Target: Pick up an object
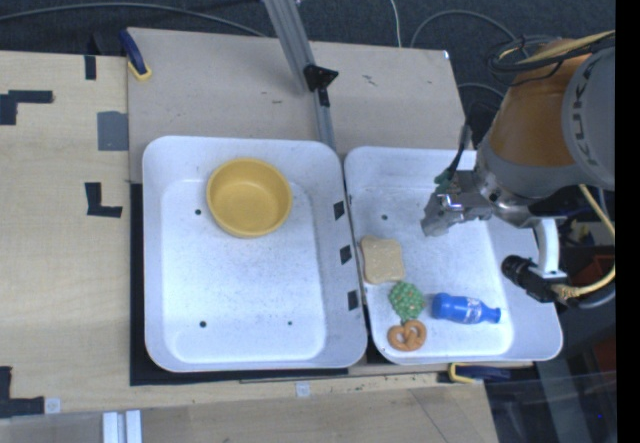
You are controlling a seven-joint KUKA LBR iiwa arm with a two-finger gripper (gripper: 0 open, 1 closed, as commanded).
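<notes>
My gripper (437,219), grip state impossible to tell, above the right bin (520,336), apart from the blue bottle (464,309).

Two bins sit side by side on the bench (240,101). A bowl (249,196) lies in the left bin (170,331), toward its far side. In the right bin (530,336), near its front, lie a sponge (382,259), a broccoli toy (405,299), a pretzel (407,335) and a bottle (464,309), with the gripper (440,216) above.

camera: one, fixed high above the counter (60,191) | tilted down | both bins (170,261) are seen together
</notes>
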